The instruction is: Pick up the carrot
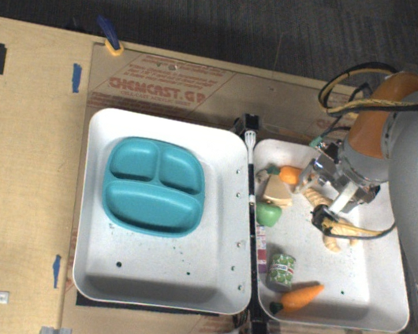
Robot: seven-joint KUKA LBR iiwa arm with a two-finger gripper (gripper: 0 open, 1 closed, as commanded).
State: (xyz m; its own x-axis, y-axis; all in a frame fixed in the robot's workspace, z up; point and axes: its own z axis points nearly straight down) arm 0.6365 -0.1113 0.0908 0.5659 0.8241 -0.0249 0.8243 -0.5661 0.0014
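The carrot (301, 295) is orange with a dark green stub at its left end. It lies at a slant on the floor of the right bin (376, 308), close to the front wall. My gripper (320, 182) hangs over the back half of that bin, well behind the carrot and apart from it. The grey arm with its orange band (379, 112) comes in from the upper right and hides the bin's back right corner.
Around the gripper lie a small orange fruit (289, 175), a beige wedge (275, 191), a green fruit (269, 213) and a pale bread-like piece (338, 240). A green patterned can (282, 268) sits just left of and behind the carrot. The left bin (97, 254) holds a teal divided plate (156, 186).
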